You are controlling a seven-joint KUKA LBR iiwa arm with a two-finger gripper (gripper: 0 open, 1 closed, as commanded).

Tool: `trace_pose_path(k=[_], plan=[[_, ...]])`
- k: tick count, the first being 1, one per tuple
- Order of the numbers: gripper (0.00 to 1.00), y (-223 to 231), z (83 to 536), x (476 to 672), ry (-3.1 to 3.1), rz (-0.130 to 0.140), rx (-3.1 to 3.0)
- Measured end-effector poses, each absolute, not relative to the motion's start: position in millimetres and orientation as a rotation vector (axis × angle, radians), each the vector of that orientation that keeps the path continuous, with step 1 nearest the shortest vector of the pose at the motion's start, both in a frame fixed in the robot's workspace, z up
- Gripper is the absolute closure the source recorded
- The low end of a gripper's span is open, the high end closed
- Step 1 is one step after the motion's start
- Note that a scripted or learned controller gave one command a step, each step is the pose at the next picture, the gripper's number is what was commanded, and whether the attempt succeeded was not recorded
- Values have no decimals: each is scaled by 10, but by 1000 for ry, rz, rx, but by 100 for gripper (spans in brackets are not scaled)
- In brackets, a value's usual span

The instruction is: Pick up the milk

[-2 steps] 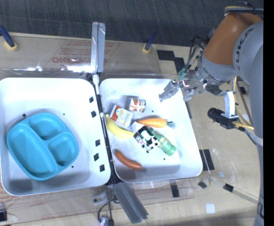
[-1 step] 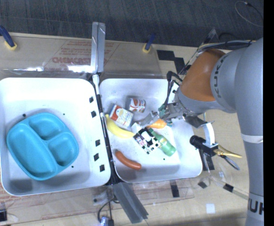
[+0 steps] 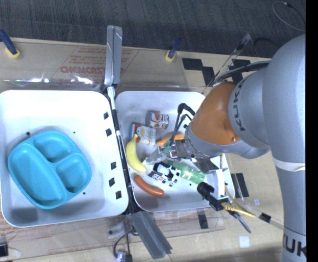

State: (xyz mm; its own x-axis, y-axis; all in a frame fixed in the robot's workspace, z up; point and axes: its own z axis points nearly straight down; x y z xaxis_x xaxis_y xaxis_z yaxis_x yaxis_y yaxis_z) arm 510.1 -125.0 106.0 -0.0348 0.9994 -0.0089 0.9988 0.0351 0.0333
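Observation:
The milk (image 3: 164,173) is a small carton with a black-and-white cow pattern, lying on its side in the lower middle of the right bin (image 3: 127,103). My gripper (image 3: 174,150) reaches down from under the orange wrist band, just above and slightly right of the carton. It hangs over the pile of items, and the arm's bulk covers much of it. I see nothing clearly held.
Around the milk lie a yellow banana (image 3: 134,154), a sausage (image 3: 148,186), a green bottle (image 3: 189,173), an orange carrot (image 3: 165,141), a small can (image 3: 159,119) and a box (image 3: 144,131). The left bin (image 3: 17,105) holds a blue divided plate (image 3: 47,168).

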Motion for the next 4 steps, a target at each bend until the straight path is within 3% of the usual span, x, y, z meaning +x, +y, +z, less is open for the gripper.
trace_pose_path(k=[1,2,3,4], plan=[[0,-1251,1060,4894,2221,37,2176],[0,-1320,1359,4768,2333,0,2107],[0,-1051,1056,4840,2534,16,1817],[100,-1018,1188,4882,2537,29,1802]])
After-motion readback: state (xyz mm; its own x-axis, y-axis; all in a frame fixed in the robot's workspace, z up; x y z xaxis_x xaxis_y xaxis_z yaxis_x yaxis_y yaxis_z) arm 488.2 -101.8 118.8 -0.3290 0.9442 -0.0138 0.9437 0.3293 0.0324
